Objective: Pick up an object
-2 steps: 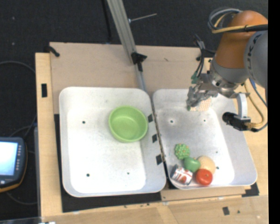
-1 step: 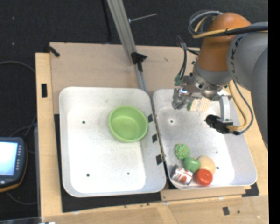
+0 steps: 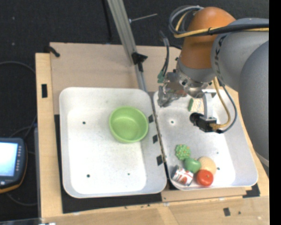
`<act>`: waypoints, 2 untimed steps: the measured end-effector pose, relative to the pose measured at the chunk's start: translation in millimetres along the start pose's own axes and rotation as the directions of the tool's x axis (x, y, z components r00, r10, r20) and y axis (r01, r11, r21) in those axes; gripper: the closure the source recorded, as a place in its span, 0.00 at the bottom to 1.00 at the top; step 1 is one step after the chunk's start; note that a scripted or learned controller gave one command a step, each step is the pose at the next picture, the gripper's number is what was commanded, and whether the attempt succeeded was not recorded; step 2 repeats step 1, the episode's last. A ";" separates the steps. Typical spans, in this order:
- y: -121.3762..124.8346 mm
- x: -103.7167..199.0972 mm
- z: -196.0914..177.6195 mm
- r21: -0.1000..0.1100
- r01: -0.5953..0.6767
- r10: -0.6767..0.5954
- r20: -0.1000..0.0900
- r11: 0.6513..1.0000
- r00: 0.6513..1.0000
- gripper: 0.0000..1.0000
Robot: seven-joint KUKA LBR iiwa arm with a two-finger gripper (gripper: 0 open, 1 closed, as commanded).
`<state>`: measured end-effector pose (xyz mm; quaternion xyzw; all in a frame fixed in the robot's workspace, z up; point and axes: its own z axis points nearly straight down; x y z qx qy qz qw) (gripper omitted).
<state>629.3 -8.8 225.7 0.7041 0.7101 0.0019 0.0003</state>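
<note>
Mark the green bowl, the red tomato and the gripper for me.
green bowl (image 3: 128, 124), camera view, on the inner floor of the bowl, in the left bin.
red tomato (image 3: 205, 177), camera view, on its top surface, near corner of the right bin.
gripper (image 3: 166, 96), camera view, at its tip over the right bin's far-left corner.

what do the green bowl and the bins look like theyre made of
The green bowl looks like moulded plastic: one even lime colour, smooth matt surface, thick rounded rim. The bins look like thin formed plastic or coated sheet, white with fine speckling and rounded corners; the view cannot settle which.
</note>
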 end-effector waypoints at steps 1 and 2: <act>-4.8 58.8 2.6 0.004 0.000 0.000 0.000 1.000 1.000 1.00; -4.8 58.8 2.6 0.004 0.000 0.000 0.000 1.000 1.000 1.00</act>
